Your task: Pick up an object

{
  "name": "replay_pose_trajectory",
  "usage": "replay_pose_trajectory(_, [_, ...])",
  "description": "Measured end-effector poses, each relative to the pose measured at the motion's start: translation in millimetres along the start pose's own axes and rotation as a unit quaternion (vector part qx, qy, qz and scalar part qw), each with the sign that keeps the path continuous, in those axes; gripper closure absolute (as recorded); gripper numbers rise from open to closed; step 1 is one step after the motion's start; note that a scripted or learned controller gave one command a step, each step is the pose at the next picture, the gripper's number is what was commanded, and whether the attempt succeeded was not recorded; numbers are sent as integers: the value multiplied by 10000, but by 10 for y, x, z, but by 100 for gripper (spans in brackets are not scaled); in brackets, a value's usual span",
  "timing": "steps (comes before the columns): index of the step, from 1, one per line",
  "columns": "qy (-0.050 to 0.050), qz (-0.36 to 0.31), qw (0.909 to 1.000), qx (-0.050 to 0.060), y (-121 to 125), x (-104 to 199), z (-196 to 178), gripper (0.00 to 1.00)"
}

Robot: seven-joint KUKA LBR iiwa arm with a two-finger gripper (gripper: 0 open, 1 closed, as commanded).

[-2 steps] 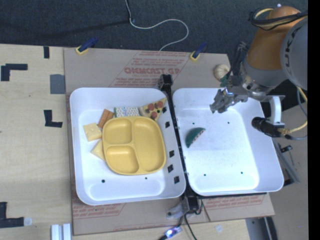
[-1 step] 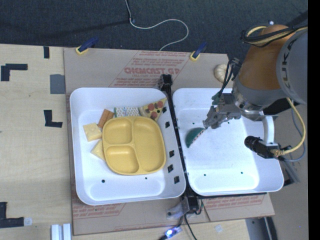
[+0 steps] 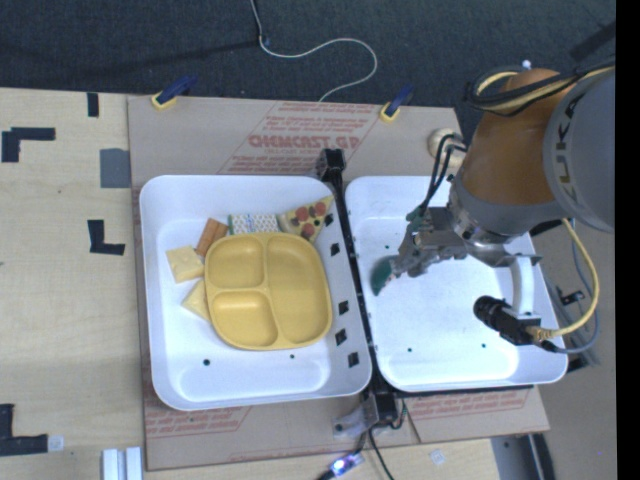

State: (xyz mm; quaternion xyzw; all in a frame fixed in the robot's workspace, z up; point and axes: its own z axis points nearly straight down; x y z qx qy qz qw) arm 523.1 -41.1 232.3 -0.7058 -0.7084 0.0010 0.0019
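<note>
A small dark green object (image 3: 381, 274) lies at the left side of the right bin (image 3: 470, 368), close to the divider. My gripper (image 3: 408, 259) hangs over that bin just right of the green object, its tip touching or nearly touching it. In the left bin (image 3: 250, 383) a yellow divided plate (image 3: 268, 290) lies flat. Around the plate's upper left edge are a tan cracker-like square (image 3: 185, 263), an orange-brown piece (image 3: 211, 235), a pale patterned piece (image 3: 253, 223) and a pizza-like slice (image 3: 308, 216).
The grey and orange arm (image 3: 520, 158) covers the upper right of the right bin. A black cable connector (image 3: 505, 318) and yellow cables hang over its right side. A black divider strip (image 3: 345, 268) runs between the bins.
</note>
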Motion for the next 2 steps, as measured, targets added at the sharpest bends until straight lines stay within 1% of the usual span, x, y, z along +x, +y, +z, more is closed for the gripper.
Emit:
replay_pose_trajectory(1, [-3,8,10000,10,-240,246,177,100])
replay_pose_trajectory(2, [-4,8,10000,-5,-210,287,189,100])
